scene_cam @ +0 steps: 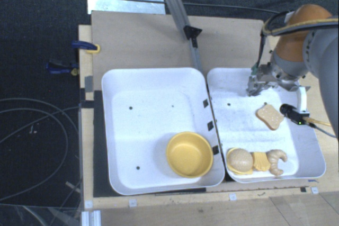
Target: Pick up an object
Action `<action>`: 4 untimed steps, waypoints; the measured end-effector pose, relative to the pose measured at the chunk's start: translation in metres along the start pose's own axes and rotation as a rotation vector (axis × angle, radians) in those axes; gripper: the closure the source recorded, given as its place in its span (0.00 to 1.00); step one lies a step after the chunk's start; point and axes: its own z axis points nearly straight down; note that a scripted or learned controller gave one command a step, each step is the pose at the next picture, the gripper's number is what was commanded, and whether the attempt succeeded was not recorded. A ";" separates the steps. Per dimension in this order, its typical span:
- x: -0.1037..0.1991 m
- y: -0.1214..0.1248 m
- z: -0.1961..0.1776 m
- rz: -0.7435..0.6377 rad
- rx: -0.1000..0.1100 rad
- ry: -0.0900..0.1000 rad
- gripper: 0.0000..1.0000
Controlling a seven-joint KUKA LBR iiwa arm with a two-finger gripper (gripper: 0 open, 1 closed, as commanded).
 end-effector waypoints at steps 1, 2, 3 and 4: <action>-0.002 -0.002 -0.065 0.003 -0.002 0.000 1.00; -0.003 0.001 -0.120 -0.002 -0.003 0.000 1.00; 0.045 -0.025 -0.130 -0.007 0.004 0.003 1.00; 0.088 -0.043 -0.138 -0.008 0.005 0.004 1.00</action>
